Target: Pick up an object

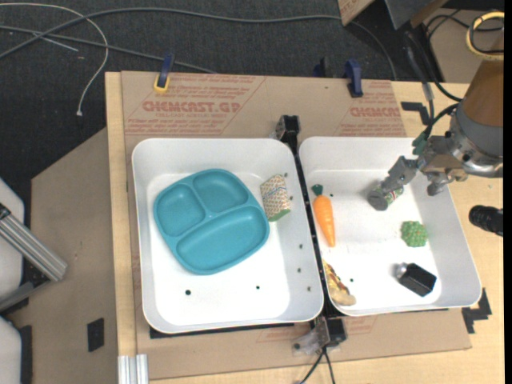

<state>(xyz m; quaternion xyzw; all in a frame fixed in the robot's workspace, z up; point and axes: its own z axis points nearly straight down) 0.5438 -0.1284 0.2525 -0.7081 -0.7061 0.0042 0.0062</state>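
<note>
The small grey-and-green cylindrical object (385,195) lies in the upper middle of the right white bin (456,238), its long axis slanting from lower left to upper right, with the lower end resting on the bin floor. One grey finger (400,171) of the two-finger gripper (416,174) reaches down to the object's upper end and seems to touch it; the other finger hangs further right, near the bin's far wall. The jaws stand spread, and nothing sits between them.

To the left of the cylinder, an orange plastic carrot with a green top (323,218) lies close to the bin's left wall, its long axis nearly straight up and down the view, green end pointing away from the camera. Below and right of the cylinder sits a small green knobbly broccoli-like piece (414,233), and below that a black rectangular block (417,278), tilted. A pale, brown-speckled banana-like piece (338,286) lies in the bin's near left corner.

In the left white bin (160,294) rests a blue plastic divided plate (211,219), with a patterned cup-shaped item (276,196) touching its right edge.
</note>
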